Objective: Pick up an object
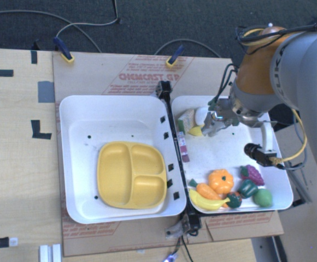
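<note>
My gripper (210, 127) reaches down into the back left part of the right bin (218, 162), its tip close to a small yellow object (195, 131) and a pale object (187, 116) beside it. Toy food lies heaped at the bin's front: an orange pumpkin (221, 180), a carrot (205, 190), a banana (205, 201), purple grapes (252, 173), a green pepper (247, 188) and a green round fruit (263, 197). A slim pink-labelled item (183, 149) lies along the bin's left wall.
The left bin (82, 119) holds a yellow divided plate (131, 174). A black divider (169, 130) separates the bins. Yellow clamps (64, 52) and cables sit at the back of the cardboard. The arm's grey body and a black fitting (257, 153) hang over the right bin's right side.
</note>
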Robot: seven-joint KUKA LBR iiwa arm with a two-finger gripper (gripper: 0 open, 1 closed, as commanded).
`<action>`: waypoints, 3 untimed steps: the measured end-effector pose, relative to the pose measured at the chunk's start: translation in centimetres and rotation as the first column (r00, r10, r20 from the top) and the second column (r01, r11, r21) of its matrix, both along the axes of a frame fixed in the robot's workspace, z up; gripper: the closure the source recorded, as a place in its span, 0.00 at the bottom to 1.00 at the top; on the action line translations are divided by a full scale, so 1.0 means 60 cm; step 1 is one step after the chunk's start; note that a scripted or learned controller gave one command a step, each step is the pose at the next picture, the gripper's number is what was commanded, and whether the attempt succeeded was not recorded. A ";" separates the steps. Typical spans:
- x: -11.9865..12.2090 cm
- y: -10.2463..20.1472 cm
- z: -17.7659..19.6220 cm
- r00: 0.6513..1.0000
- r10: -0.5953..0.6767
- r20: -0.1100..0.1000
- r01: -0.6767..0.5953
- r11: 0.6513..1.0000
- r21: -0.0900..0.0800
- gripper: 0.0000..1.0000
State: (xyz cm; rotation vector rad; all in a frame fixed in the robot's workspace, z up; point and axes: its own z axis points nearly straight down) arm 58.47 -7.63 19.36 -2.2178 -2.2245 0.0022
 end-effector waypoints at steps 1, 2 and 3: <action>0.000 0.000 0.016 1.000 0.001 -0.001 -0.001 1.000 0.000 1.00; 0.000 0.000 0.015 1.000 0.001 -0.001 -0.001 1.000 0.000 0.00; 0.089 -0.098 -0.178 1.000 -0.002 0.005 0.002 1.000 -0.002 0.00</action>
